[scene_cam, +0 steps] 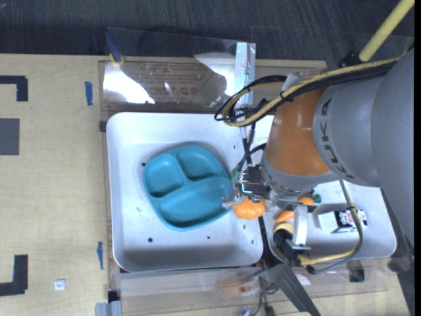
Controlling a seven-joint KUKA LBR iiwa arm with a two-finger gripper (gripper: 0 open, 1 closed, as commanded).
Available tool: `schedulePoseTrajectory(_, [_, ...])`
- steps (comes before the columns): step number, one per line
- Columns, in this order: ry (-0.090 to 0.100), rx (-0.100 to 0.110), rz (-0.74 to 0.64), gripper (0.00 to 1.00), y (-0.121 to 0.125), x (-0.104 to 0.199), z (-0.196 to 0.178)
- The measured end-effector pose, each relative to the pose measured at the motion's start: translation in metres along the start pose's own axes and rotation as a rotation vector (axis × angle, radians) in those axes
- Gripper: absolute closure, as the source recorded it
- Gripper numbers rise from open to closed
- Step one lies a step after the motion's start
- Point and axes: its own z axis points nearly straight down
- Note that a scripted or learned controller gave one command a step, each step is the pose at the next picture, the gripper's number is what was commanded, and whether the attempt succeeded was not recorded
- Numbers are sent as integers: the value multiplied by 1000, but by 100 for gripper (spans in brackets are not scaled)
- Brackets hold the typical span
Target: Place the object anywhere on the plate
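I see the orange object [248, 208] just off the blue plate's [187, 186] right rim, tucked under my gripper [253, 193]. Whether it is gripped I cannot tell. The plate lies directly left of it.

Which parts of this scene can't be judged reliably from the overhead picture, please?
- Small orange object, camera view: partly covered by the grey arm's wrist; its shape is unclear.
- Right shallow white bin: largely hidden beneath the arm.
- Pincer: buried under the wrist and cables.
- Blue three-compartment plastic plate: whether the orange object touches its rim is unclear.
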Motion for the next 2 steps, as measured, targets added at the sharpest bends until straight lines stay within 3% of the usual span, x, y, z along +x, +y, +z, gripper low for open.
schedulePoseTrajectory(1, [0,0,1,0,0,0,0])
schedulePoseTrajectory(2, [-1,-5,5,0,56,-1,-1])
